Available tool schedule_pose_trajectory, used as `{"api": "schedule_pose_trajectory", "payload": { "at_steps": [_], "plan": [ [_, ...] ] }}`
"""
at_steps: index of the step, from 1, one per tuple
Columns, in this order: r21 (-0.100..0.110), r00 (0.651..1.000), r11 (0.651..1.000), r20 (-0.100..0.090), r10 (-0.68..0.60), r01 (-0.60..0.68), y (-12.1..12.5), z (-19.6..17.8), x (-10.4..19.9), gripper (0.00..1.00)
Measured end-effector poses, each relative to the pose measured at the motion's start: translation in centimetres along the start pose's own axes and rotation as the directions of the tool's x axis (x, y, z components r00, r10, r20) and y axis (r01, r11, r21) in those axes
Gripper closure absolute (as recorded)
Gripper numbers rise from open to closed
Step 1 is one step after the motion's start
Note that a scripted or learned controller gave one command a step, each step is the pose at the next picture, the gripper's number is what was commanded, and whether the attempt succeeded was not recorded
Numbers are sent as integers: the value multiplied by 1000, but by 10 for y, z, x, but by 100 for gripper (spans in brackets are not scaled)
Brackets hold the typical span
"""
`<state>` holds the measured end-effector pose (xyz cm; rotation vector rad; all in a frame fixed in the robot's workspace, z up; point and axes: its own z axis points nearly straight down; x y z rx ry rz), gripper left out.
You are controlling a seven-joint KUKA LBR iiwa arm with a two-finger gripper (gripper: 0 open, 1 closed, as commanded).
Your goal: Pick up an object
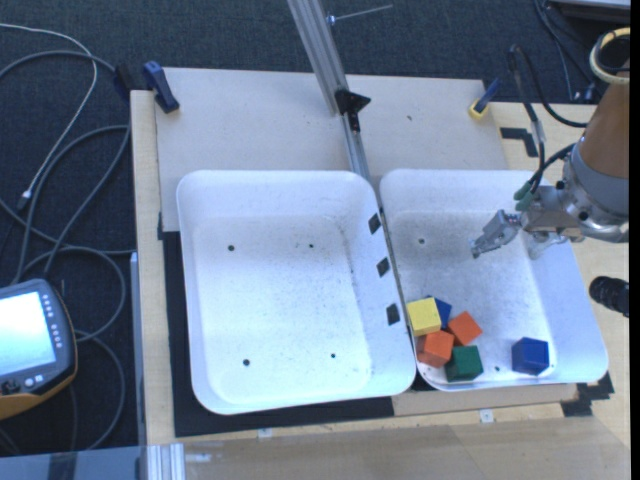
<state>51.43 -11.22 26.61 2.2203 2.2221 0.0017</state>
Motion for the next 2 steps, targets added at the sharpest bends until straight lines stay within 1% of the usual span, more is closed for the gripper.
{"api": "schedule_pose_trajectory", "payload": {
  "at_steps": [1, 2],
  "plan": [
    [10, 1000, 1000, -3, -2, 2, 36, 112, 28, 0],
    [-8, 1000, 1000, 1, -1, 1, 8, 18, 40, 0]
  ]
}}
